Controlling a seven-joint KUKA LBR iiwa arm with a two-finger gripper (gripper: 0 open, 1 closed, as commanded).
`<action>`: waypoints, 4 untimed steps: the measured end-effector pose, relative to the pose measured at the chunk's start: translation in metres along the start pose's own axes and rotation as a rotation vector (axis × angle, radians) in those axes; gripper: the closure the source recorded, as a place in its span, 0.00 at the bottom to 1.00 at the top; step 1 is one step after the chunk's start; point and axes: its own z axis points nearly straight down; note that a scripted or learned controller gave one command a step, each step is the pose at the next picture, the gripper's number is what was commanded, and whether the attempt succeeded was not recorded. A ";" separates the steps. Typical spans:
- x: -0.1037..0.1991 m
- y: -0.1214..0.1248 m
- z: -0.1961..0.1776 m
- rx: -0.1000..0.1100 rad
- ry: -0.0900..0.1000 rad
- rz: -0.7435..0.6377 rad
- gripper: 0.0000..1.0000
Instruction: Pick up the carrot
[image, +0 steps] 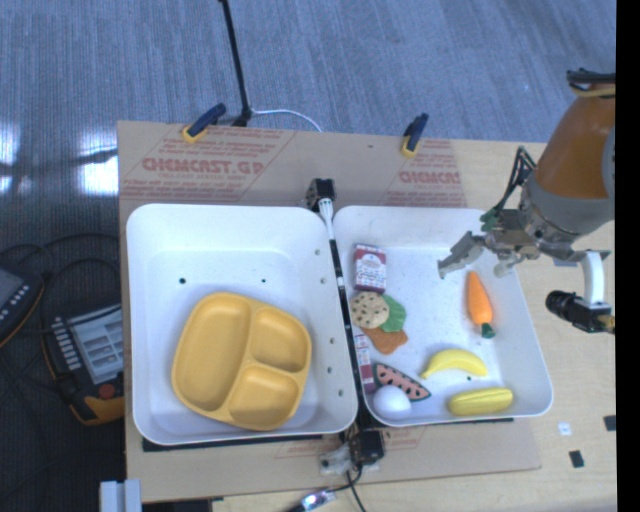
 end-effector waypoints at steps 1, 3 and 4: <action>-0.027 0.020 0.099 -0.022 -0.004 0.027 0.00; -0.036 0.001 0.095 -0.070 -0.010 0.133 1.00; -0.007 -0.076 0.119 -0.026 -0.010 -0.084 1.00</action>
